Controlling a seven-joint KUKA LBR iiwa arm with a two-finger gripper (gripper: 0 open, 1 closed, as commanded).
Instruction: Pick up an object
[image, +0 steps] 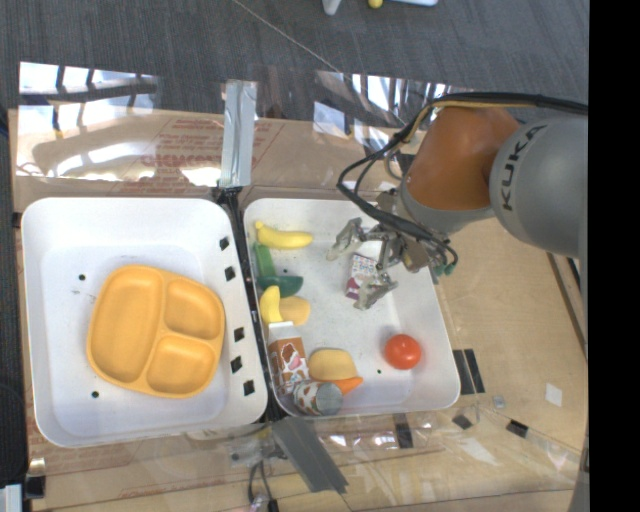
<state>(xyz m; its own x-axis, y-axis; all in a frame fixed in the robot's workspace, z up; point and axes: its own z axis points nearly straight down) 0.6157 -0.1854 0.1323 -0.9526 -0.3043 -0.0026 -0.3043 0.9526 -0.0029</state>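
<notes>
My gripper (361, 267) hangs over the upper middle of the right bin (432, 318), on the grey arm with the orange band. Its fingers (346, 238) stand open and spread apart. A small white and purple carton (357, 284) lies on the bin floor between them; the lower finger is close against it and the upper one is a little apart. A red tomato (403, 351) lies below and to the right of the gripper. A yellow banana (283, 238) rests at the bin's upper left.
Along the right bin's left wall lie a green piece (268, 268), a yellow piece (271, 303), a brown carton (288, 359), a can (321, 397) and an orange-yellow piece (334, 365). The left bin (50, 240) holds a yellow divided tray (156, 329).
</notes>
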